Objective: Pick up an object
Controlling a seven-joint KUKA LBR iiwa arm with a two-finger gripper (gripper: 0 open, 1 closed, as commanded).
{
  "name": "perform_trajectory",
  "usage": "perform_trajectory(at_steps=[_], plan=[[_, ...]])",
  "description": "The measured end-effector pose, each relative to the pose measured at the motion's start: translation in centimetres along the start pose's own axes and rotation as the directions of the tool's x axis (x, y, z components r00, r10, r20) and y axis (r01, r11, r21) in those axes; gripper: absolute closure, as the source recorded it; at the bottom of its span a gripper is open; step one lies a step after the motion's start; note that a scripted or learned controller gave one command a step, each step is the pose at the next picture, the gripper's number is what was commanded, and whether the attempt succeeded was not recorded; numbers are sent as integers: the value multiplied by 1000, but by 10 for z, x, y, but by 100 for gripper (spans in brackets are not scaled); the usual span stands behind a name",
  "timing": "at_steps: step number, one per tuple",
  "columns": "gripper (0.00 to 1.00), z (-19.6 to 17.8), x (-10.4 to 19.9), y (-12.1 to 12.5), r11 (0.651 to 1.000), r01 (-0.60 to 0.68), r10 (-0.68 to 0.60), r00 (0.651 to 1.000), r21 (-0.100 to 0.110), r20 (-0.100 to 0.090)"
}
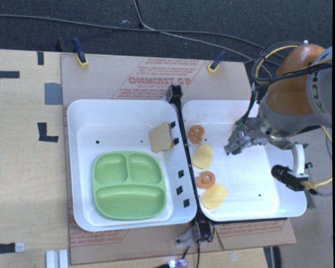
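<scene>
While the pincer (234, 145), grip unclear, hovers over smooth white bin (257, 177), round orange pretzels (196, 133), pale oval chips (202, 156).

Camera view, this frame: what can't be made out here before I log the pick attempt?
- Gripper: small and dark over the right bin; finger state unreadable, nothing visibly held.
- Arm: cut off by the right edge.
- Two orange pieces and two yellow pieces: too small to identify.
- Tan piece in the left bin: blurred, identity unclear.
</scene>
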State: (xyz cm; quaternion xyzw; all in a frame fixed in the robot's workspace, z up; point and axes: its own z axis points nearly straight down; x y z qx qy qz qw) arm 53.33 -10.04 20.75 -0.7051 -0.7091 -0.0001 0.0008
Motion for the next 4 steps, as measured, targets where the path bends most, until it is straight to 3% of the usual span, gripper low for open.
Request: perform_trajectory(at_steps=[3,4], plan=[[100,-7,144,33,1000,1,-1,1000,0,0],[100,-4,196,31,1000,1,-1,1000,1,0]])
